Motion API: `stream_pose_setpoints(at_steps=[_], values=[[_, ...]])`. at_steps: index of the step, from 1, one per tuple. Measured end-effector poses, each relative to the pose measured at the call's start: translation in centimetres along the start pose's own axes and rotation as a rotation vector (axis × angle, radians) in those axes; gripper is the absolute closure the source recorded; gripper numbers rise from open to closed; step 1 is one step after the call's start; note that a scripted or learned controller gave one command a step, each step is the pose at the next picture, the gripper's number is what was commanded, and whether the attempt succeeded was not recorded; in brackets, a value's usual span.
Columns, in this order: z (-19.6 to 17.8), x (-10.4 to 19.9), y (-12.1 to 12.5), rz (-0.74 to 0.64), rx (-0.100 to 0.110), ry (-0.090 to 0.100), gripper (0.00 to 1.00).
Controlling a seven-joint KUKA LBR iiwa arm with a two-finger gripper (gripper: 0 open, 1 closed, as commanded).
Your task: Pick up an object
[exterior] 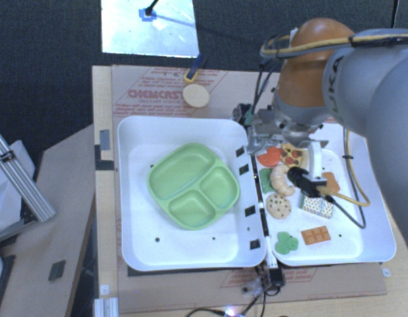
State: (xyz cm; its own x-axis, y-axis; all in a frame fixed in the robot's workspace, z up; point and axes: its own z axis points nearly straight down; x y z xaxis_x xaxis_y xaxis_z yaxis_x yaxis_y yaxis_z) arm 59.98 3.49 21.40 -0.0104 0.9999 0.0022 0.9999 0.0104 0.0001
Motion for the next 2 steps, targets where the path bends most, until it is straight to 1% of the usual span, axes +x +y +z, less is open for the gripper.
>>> stream_pose_setpoints(at_steps=[1, 2], values=[[-1.79, 3.12, 0.46, 0.002, -0.003, 0.0, 1.0], [-1.89, 3.81, 1.34, 0.004, -0.003, -0.001, 1.0]])
